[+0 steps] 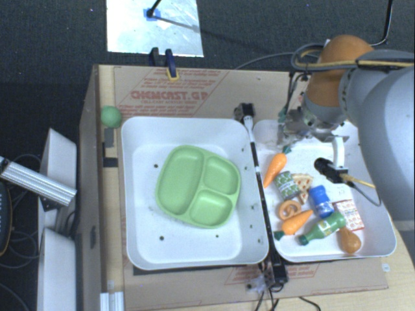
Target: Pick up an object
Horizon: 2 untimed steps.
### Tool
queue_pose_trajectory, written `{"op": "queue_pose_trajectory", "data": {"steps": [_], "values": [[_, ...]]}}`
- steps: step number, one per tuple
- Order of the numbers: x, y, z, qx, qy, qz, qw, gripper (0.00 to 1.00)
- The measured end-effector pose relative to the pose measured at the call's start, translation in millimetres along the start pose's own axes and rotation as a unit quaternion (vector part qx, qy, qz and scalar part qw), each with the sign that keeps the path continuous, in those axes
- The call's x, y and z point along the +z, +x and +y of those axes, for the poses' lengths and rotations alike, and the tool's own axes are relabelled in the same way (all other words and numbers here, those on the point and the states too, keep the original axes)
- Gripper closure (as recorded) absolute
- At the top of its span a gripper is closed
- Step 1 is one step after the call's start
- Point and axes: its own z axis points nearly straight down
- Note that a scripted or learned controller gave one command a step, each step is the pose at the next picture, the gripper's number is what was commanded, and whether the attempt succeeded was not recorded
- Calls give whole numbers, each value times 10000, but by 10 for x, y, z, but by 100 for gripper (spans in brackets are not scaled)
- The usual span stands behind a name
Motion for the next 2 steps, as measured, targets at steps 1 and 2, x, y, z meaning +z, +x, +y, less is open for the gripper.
{"op": "queue_pose_trajectory", "data": {"steps": [1, 2], "values": [[2, 0, -1, -3, 2, -1, 10000, 0], [-110, -2, 9, -14, -12, -4, 10000, 100]]}}
